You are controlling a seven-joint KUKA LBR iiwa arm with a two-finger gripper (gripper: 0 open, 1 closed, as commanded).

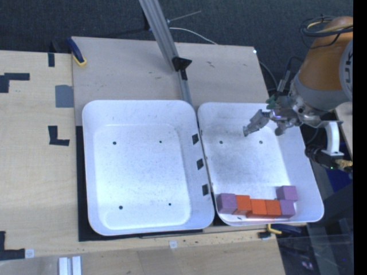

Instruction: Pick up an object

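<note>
Several blocks lie in a row along the near edge of the right bin (246,159): a purple block (227,201) at the left, orange blocks (259,206) in the middle and purple blocks (288,199) stacked at the right end. My gripper (265,124) hangs over the far right part of that bin, well above and beyond the blocks. Its two fingers stand apart and nothing is between them.
The left bin (140,165) sits beside the right one. A slanted metal pole (163,36) rises from behind the two bins. A blue and yellow clamp (77,53) rests at the bench's far left corner. Black tape marks the wooden surface at left.
</note>
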